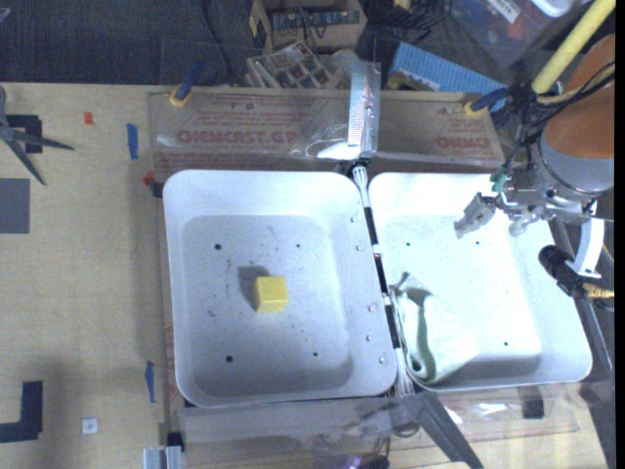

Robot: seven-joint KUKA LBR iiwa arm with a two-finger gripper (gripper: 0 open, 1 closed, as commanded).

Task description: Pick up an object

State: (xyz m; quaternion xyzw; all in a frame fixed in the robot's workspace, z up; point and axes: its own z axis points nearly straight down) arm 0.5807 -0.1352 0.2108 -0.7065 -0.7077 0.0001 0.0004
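Two shallow white bins sat side by side on the desk [78, 262]. Near the middle of the left bin [186, 203] lay a small yellow block [271, 293], with nothing touching it. The right bin [566, 360] held a limp greenish-white item [420, 335] at about 8 o'clock of its floor, close to the divider; its exact nature was hard to make out. The arm [576, 135] entered from 3 o'clock, its upper part cut off by the frame edge. The end effector [479, 215] hung over the right bin at roughly 12 o'clock of its floor, well apart from the block. Nothing showed between its fingers, and whether they were spread or pressed together could not be told.
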